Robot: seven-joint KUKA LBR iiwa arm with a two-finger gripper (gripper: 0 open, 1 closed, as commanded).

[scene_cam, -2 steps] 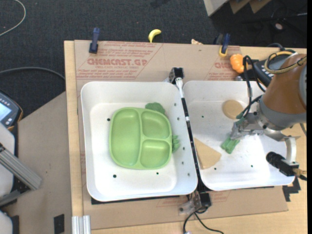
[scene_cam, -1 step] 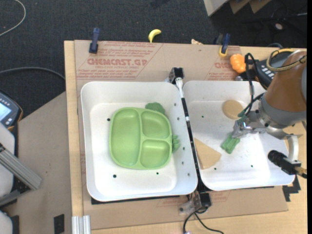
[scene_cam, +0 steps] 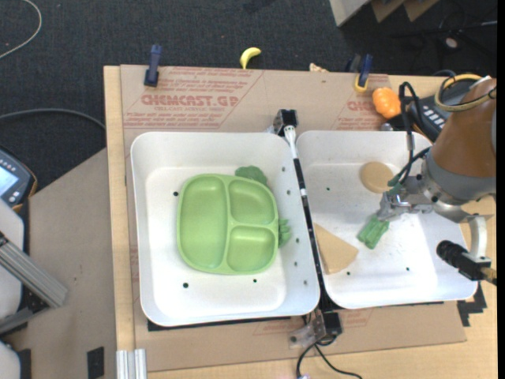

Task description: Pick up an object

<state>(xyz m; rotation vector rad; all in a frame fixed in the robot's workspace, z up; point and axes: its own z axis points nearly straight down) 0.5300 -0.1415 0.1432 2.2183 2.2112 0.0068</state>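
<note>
In the right bin [scene_cam: 430, 290], my gripper [scene_cam: 388, 214] hangs low over the middle, reaching in from the right. A small green oblong object [scene_cam: 371, 233] lies tilted right under its tip, touching or nearly touching it. A tan wedge-shaped piece [scene_cam: 334, 249] rests near the bin's left wall. A tan round disc [scene_cam: 376, 175] lies toward the back. The left bin [scene_cam: 154, 275] holds a green divided plate [scene_cam: 228, 223], with a darker green thing [scene_cam: 252, 174] peeking out at its far edge.
Between the bins runs a black divider bar [scene_cam: 298, 181]. Blue clamps [scene_cam: 152, 64] hold the cardboard base at the back. An orange object [scene_cam: 386, 101] and a yellow banana-shaped toy [scene_cam: 249, 55] lie beyond the bins. The arm's body [scene_cam: 465, 156] covers the right bin's far right side.
</note>
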